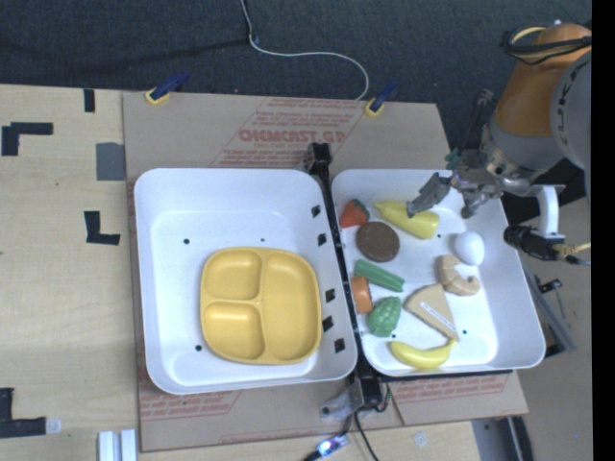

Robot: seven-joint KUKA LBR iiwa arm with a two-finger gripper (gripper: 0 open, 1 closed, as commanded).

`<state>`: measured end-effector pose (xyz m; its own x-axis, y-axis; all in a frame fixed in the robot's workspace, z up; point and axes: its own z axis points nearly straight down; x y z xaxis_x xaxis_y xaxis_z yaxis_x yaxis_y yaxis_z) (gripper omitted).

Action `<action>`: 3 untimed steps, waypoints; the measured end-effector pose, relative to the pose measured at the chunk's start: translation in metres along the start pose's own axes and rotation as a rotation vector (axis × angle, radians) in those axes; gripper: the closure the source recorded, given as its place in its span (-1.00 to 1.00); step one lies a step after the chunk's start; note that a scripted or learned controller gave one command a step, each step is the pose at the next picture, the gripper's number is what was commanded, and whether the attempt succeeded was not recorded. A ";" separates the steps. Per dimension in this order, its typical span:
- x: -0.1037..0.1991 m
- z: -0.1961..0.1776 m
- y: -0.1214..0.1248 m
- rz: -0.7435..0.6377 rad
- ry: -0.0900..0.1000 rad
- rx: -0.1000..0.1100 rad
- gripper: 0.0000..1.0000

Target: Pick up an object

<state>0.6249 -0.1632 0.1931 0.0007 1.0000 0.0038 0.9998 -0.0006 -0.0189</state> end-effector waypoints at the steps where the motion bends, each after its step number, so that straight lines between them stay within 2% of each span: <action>1: 0.000 -0.006 0.002 -0.003 -0.002 -0.011 -1.00; 2: 0.002 0.043 0.006 -0.004 -0.002 -0.006 -1.00; 3: 0.001 0.110 0.006 -0.002 -0.003 -0.011 -1.00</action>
<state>0.6290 -0.1618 0.0835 -0.0011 1.0000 0.0013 1.0000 0.0011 -0.0079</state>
